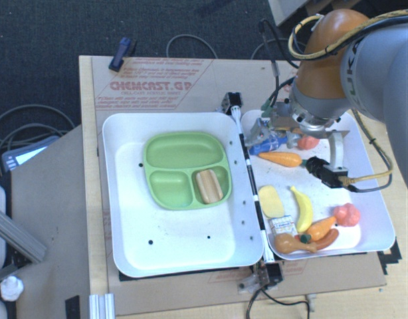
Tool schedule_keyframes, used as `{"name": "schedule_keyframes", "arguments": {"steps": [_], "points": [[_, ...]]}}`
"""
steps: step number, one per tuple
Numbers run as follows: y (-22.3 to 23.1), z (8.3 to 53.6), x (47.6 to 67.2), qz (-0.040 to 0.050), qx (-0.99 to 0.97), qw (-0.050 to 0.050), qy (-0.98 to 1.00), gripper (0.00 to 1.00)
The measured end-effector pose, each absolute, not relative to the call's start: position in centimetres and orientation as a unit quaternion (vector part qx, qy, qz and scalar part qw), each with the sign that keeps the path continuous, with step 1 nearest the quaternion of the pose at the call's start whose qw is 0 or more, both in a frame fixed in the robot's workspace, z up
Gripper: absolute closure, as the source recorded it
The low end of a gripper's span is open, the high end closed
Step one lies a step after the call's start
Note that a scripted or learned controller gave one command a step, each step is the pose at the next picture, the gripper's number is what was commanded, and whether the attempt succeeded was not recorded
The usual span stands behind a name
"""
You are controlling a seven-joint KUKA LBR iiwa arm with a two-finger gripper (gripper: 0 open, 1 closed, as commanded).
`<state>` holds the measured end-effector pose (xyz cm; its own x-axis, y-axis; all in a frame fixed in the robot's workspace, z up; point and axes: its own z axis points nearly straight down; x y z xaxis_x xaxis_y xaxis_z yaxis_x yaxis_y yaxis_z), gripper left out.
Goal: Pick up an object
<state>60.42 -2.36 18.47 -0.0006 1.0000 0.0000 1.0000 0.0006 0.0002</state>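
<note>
Overhead, gripper (265, 130) low in right bin (370, 208), just beside orange carrot (282, 158); grip state cannot be told

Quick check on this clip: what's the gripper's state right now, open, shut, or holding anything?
Gripper: cannot be told; it is low over the far end of the right bin, close to the orange carrot.

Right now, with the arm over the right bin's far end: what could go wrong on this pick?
1. The gripper hangs close to the far left corner of the right bin; it may strike the wall.
2. The carrot lies just beside it and a red piece is half hidden under the wrist; either could get nudged, not grasped.
3. The banana and orange pieces at the near end touch, so a pick there may slip.
</note>
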Motion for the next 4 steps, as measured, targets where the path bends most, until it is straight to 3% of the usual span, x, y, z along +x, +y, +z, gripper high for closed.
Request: {"name": "schedule_keyframes", "arguments": {"steps": [1,2,3,4], "points": [[-6.5,18.5,65.0,0.0001,0.707,0.001,0.707,0.00],[-12.6,11.3,66.9,0.0028,0.707,0.003,0.707,0.00],[-18.2,20.6,65.4,0.0007,0.707,0.003,0.707,0.00],[-14.6,13.0,59.5,-0.0006,0.707,-0.001,0.707,0.00]]}}
